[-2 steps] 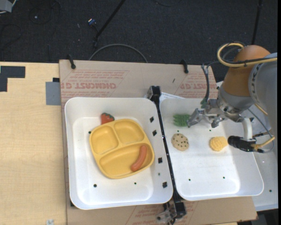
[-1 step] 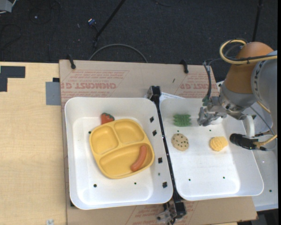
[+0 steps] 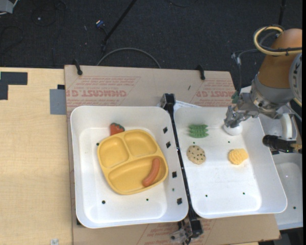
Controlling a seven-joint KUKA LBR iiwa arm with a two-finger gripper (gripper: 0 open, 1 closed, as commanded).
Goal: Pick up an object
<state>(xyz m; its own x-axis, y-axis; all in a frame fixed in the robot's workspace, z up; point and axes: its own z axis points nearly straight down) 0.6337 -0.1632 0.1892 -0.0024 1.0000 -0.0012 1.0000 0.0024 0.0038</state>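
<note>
Camera view: claw [image 3: 233,122] above right bin [image 3: 255,198], green toy [image 3: 198,131] just left

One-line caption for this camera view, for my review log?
KUKA arm's pincer low over the right bin's far edge, near green toy, cookie and yellow piece; left bin holds yellow tray.

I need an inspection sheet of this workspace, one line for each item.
Surface: two white bins, left bin and right bin, on cardboard.
Job's things: in the right bin a green piece, a cookie and a yellow piece; in the left bin a yellow tray bearing a sausage, and a carrot beside the tray.
Clutter: nothing seen.
Pincer: pincer low over the right bin's far edge, holding nothing visible.
Cables: black cables on the dark floor.
Surroundings: wooden table at left.
</note>
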